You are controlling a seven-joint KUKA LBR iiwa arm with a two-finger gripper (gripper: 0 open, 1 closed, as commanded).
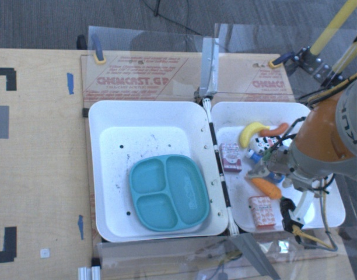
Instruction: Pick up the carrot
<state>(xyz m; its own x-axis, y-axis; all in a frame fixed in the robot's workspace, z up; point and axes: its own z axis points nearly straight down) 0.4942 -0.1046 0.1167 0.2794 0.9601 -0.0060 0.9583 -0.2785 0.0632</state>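
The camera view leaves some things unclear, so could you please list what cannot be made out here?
- Claw: too small and cluttered in the camera view to tell if open or shut.
- Carrot: contact with the claw is unclear.
- Right bin: the arm covers its right side.
- Small box: label too small to read.

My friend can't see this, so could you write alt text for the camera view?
A robot arm's tool hovers at an orange carrot in the right white bin, among a banana and small boxes. The left bin holds a teal divided plate.
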